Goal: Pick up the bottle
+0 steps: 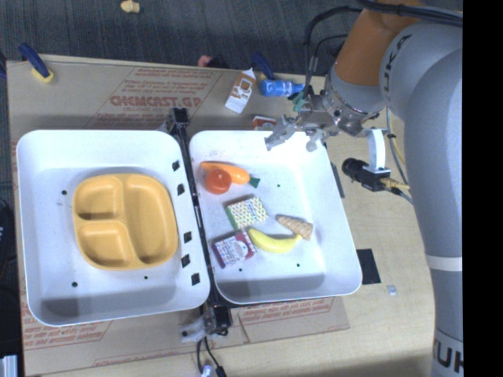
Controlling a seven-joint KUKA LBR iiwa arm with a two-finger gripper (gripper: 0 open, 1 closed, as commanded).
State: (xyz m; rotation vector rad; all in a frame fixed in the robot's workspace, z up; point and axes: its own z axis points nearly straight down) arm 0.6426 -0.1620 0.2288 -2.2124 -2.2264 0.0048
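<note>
Cardboard-covered bench [118, 93], two white bins [47, 234], dark floor [196, 14] beyond; end effector [297, 137] open, empty.

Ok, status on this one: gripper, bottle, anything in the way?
Gripper open, over right bin's far edge, holding nothing. Blue bottle outside bin, lying on cardboard beyond. Small carton beside it; path clear.

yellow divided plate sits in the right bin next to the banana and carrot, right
Not quite. The camera view shows the yellow divided plate in the left bin, alone there. The banana and the carrot lie in the right bin, as you said.
</note>
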